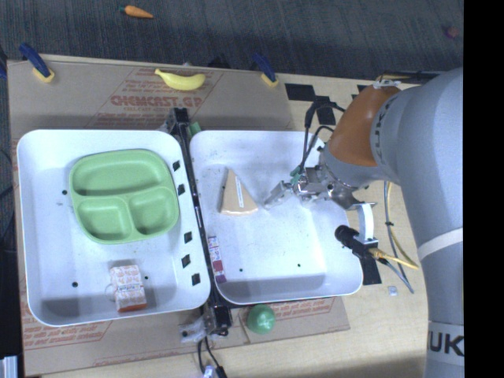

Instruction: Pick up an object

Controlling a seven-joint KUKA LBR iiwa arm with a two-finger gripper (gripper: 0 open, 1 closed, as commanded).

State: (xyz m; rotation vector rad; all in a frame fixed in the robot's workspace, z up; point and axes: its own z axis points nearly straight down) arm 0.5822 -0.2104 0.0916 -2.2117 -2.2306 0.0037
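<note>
Tan wedge (pixel 235 194) lying in right bin (pixel 315 278), upper left part, near divider. Jaws (pixel 276 195) hovering just right of wedge, tips looking slightly spread, pinching nothing. Green tray (pixel 124 193) and small packet (pixel 127 285) sitting in left bin (pixel 31 211). Green ball (pixel 261 318) and banana (pixel 181 78) resting on desk (pixel 378 329).

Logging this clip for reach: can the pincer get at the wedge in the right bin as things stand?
Probably yes. The pincer hangs in the right bin just right of the wedge, with bare bin floor between them and nothing lying against the wedge.
</note>
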